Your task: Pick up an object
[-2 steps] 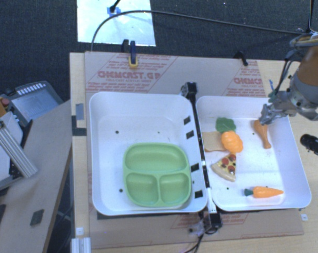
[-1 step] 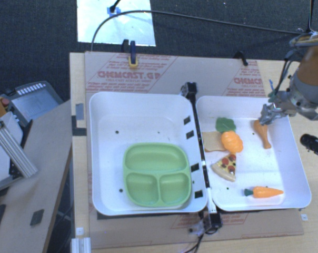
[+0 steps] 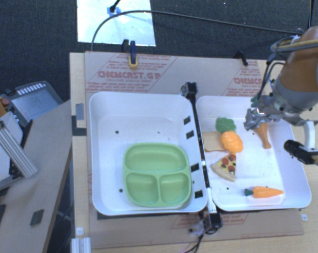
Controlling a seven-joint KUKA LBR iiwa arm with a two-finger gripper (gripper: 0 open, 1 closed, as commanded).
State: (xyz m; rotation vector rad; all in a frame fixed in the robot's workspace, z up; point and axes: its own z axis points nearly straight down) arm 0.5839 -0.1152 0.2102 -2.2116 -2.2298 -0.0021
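Carrot [image 3: 266, 192]: nearest, at 5 o'clock in the right bin [image 3: 296, 194]; probably light rigid plastic, slick, so pinch across its middle.
Pizza slice [image 3: 226, 167]: flat, likely hard to pinch.
Orange fruit [image 3: 232, 141]: bin centre, rounded, may roll.
Broccoli [image 3: 225, 124]: at 11 o'clock.
Gripper [image 3: 255, 119]: at 1 o'clock, grip state unreadable.
Left bin [image 3: 103, 157]: holds a green tray [image 3: 157, 174].

Even bright overhead light, soft shadows; glare on the reflective sheet [image 3: 116, 15] at 12 o'clock; arm [image 3: 301, 62] at 3 slightly blurred.
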